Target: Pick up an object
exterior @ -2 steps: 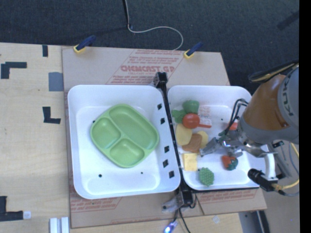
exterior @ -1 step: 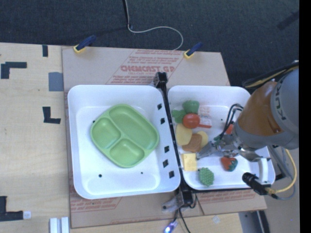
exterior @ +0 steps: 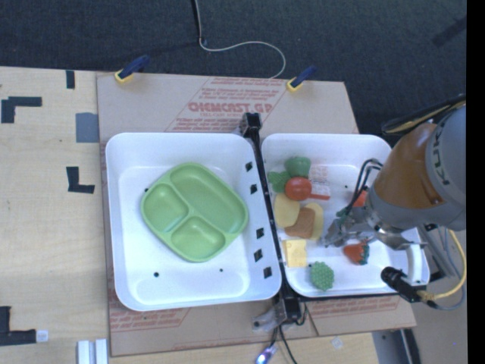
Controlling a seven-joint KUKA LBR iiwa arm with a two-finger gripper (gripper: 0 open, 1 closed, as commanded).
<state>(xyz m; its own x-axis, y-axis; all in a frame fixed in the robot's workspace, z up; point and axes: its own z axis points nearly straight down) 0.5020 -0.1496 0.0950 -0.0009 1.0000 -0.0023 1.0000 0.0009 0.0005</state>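
While the right bin point(exterior: 333, 144) holds a cluster of toy foods, none of them can be seen between the fingers of the gripper point(exterior: 342, 232), which hangs low over the bin floor at about four o'clock from the bin's centre. Whether those fingers are spread or closed cannot be told from this slanted view. Just beside the gripper, toward five o'clock, lies a small red-orange piece point(exterior: 355, 252), partly hidden by the wrist. At nine o'clock from the gripper sits a brown slice point(exterior: 305, 221) resting on a pale yellow round piece point(exterior: 286, 211). Below these, toward seven o'clock, a yellow square block point(exterior: 295, 253) lies flat, and at six o'clock from it a bumpy green lump point(exterior: 322, 276) sits near the bin's lower wall. Up toward eleven o'clock from the gripper, a red spoon-like toy point(exterior: 300, 189) lies across a darker green item point(exterior: 297, 165), near the divider between the bins.

The arm point(exterior: 424, 180) enters from three o'clock, its orange band above the grey wrist. In the left bin point(exterior: 121, 203) a light green divided plate point(exterior: 194, 211) lies flat, turned at a slant. Both bins stand on a sheet of cardboard point(exterior: 227, 105), clamped at twelve o'clock by two blue-and-yellow clips point(exterior: 131, 67).
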